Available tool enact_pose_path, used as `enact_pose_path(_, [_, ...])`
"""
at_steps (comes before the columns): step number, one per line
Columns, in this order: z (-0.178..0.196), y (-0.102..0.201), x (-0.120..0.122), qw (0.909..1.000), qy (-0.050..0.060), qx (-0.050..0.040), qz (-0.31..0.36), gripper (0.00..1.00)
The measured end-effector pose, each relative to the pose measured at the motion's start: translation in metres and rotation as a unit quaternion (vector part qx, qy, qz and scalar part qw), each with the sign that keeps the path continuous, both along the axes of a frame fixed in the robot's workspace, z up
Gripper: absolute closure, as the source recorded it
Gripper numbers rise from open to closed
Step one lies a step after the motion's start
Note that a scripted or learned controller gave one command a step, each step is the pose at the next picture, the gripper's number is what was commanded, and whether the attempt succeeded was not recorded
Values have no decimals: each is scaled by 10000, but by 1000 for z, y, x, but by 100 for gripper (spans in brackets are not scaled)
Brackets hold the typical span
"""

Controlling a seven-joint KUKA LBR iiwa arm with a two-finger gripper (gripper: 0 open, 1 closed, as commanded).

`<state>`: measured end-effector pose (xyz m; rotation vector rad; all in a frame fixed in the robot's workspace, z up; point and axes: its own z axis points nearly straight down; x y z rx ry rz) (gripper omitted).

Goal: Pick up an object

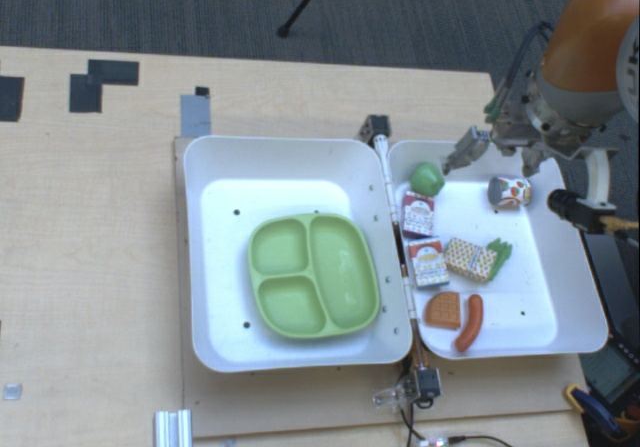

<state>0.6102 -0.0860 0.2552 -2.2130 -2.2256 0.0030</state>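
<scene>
a: what have you got on the feed?

b: i'm looking down on two white bins side by side. the left bin (200,265) carries a green divided plate (314,275) with three compartments. the right bin (575,320) has all the small stuff in it.

a: list it for me.

b: a green ball (427,177) near the far left corner, just beside the divider. below it a small red and white carton (417,214), then a second carton (428,262) close under that. right of the second carton sits a yellow checked block (467,259) with a green leafy piece (499,253) touching its right end. nearer the front edge there's an orange slab (443,310) and a red sausage (471,322) just beside it. off toward the far right is a small grey and orange can (509,193), apart from the others.

a: and the arm?

b: i see it coming in from the right, orange band up high. the gripper (497,157) hangs over the far edge of the right bin, between the ball and the can. one grey finger (461,151) points toward the ball. the prongs look spread, with nothing between them.
</scene>
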Motion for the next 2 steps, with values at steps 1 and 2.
enact_pose_path(1, [-107, -39, -52, 10000, 10, 1, -13, 0])
enact_pose_path(2, [-173, -66, -102, 10000, -18, -2, -19, 0])
